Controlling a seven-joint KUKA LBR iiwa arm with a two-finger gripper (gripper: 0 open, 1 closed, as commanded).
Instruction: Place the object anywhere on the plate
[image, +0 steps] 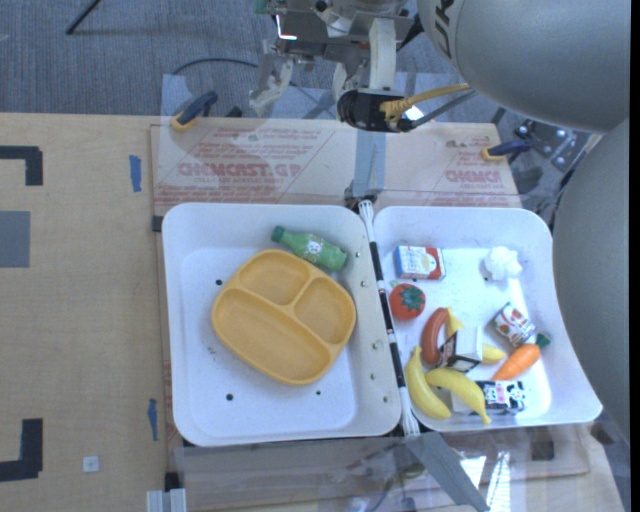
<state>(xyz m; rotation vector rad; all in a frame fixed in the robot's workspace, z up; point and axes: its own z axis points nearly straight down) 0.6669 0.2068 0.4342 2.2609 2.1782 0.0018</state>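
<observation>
We see a glossy green plastic bottle (311, 247) touching the smooth yellow three-compartment plate (283, 316)'s far rim; the gripper's state we cannot tell.

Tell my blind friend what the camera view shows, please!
A yellow plate sits in the left bin with a green bottle touching its far edge. The right bin holds toy food: bananas, a tomato, a carrot and small cartons.

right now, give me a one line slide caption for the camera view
Yellow plate and green bottle in left bin; toy foods fill right bin; arm overhead.
</observation>
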